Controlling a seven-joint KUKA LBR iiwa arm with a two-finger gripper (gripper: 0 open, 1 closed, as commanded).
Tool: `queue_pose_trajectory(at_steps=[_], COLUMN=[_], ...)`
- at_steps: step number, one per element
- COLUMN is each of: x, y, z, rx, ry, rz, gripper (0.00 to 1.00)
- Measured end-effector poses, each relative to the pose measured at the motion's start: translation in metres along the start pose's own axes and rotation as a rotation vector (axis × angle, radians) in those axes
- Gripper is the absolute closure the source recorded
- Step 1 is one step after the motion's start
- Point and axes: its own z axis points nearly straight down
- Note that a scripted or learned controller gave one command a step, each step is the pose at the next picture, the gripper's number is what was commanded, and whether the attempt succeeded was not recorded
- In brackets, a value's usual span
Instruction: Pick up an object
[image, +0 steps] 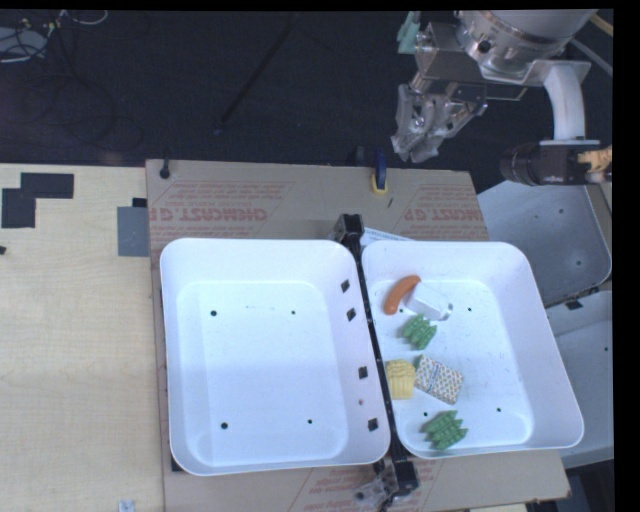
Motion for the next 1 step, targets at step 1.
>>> queue_pose_trajectory(at_steps=[1], x=[-0.0394], y=[0.0022], z=[0.1285], rx=[0.014], ry=[-0.002], rz=[0.006], gripper=[1.00])
